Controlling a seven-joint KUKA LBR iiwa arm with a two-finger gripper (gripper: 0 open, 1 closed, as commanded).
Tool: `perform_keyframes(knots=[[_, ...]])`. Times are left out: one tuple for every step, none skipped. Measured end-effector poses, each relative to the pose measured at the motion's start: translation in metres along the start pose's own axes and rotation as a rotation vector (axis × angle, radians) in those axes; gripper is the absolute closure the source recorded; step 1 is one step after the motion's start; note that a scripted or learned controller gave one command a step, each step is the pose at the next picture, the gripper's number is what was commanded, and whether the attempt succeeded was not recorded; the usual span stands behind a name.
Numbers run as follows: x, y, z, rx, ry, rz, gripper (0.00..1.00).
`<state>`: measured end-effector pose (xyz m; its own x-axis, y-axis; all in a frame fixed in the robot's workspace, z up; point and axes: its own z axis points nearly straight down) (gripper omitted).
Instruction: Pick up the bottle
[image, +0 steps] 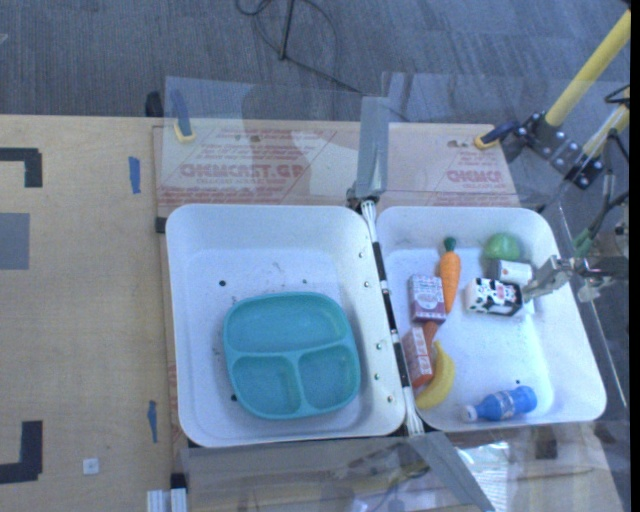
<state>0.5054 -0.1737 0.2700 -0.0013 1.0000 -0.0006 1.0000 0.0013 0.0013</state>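
The bottle (505, 403) is small and blue with a white cap. It lies on its side near the front edge of the right bin (570, 385), cap pointing left. A yellow banana (440, 380) lies just to its left, apart from it.
Further back in the right bin are a carrot (449, 275), a green round item (503, 246), a cow-patterned carton (493, 297) and two red cartons (427, 298). A metal bracket (562, 272) sits at that bin's right rim. The left bin (200, 240) holds a teal divided plate (291, 353).
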Motion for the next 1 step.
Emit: perform_keyframes(knots=[[0.01,-0.0161,0.1129,0.001,0.001,0.043,0.0]])
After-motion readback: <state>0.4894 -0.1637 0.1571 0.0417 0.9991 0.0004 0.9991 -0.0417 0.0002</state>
